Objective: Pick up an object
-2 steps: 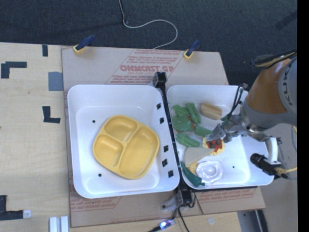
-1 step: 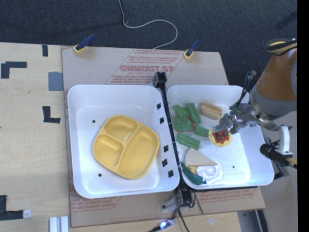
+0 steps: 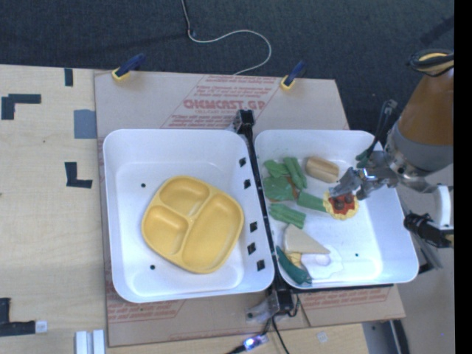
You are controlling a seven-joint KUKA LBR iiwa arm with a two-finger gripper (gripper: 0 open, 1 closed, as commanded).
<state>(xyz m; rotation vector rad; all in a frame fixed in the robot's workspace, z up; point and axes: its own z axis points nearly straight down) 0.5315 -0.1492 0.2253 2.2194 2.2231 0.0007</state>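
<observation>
From the camera view we see the end effector (image 3: 345,191) low over the right bin (image 3: 383,260), right above a red and yellow toy (image 3: 342,207); we cannot tell whether it grips the toy. Just to its left lie green pieces (image 3: 284,179) and, up and left of it, a tan roll (image 3: 321,169). Further left and toward the near rim sit a cream wedge (image 3: 304,241) and a dark green piece (image 3: 293,268). Well to its left, past the divider, the left bin (image 3: 125,198) holds a yellow tray (image 3: 193,223) with three compartments. Both bins rest on cardboard (image 3: 214,105) on the desk (image 3: 44,220).
</observation>
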